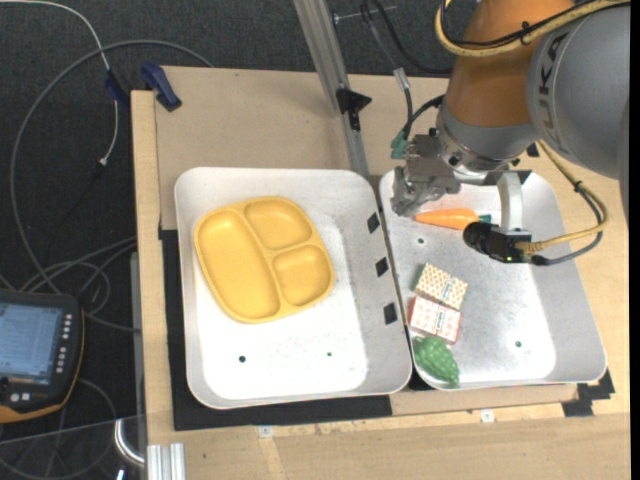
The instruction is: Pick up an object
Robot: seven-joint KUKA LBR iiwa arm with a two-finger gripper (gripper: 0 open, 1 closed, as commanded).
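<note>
Right bin [560, 298], carrot [447, 218] just beside end effector [405, 200]

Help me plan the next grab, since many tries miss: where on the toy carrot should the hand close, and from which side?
Grip the carrot across its thick middle, coming straight down from above. It lies flat in the right bin, long axis running left to right, so fingers should close across the narrow width. The hand sits beside its left end, and a black part on the arm crowds its right end, so the middle looks freest.
</note>
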